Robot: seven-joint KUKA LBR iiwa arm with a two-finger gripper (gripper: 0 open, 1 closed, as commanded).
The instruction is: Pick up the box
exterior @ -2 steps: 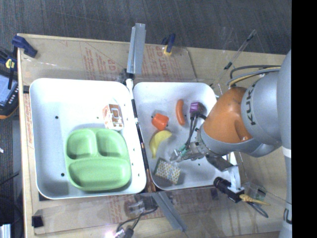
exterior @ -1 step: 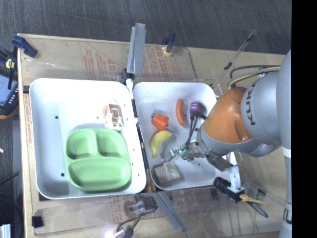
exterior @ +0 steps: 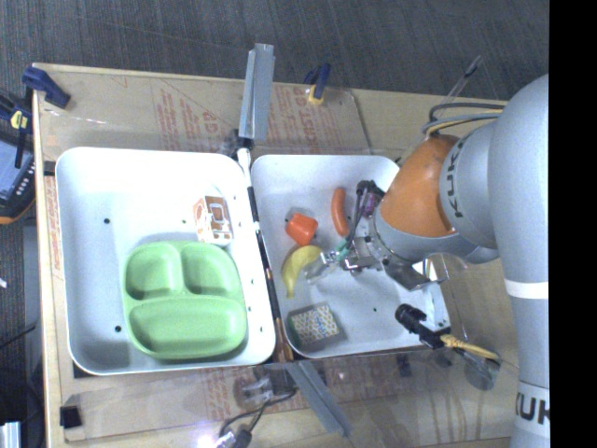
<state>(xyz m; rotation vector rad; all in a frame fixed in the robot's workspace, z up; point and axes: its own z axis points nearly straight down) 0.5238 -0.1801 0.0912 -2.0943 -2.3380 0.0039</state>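
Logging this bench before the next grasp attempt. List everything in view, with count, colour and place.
bins: 2, white, side by side on the bench
divided plate: 1, green, left bin, toward the view's bottom
small box: 1, white with orange-brown print, left bin, at the plate's upper edge
sausage-shaped item: 1, orange-red, right bin, upper middle
small chunky item: 1, orange-red, right bin, left of the sausage shape
banana: 1, yellow, right bin, middle left
patterned block: 1, grey, right bin, lower left
clamps: 2, blue, along the bench's upper edge
arm: 1, grey with orange band, reaching in from the right
pincer: 1, metal, over the right bin beside the banana
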